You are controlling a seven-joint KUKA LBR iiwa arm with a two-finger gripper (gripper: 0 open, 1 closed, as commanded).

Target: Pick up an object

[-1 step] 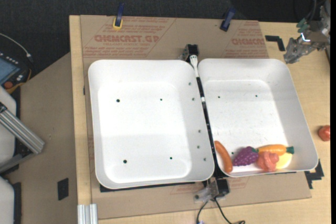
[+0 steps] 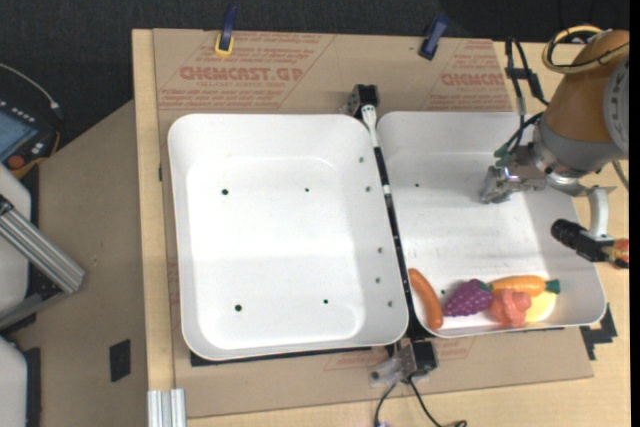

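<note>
We see the arm's claw (image 2: 497, 183) low over the right bin (image 2: 450, 215), near its far right corner, nothing visible between its fingers (whether they are spread or pressed together we cannot tell). Along that bin's near edge lie a sausage (image 2: 425, 299), purple grapes (image 2: 468, 298), a carrot (image 2: 522, 284) and a pink-and-yellow piece (image 2: 520, 307); beside it sits the left bin (image 2: 270, 235).

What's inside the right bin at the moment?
In the right bin, toy food is bunched along the near wall: a sausage, purple grapes, a carrot and a red piece over something yellow, partly covered. The gripper hangs above the far half.
</note>
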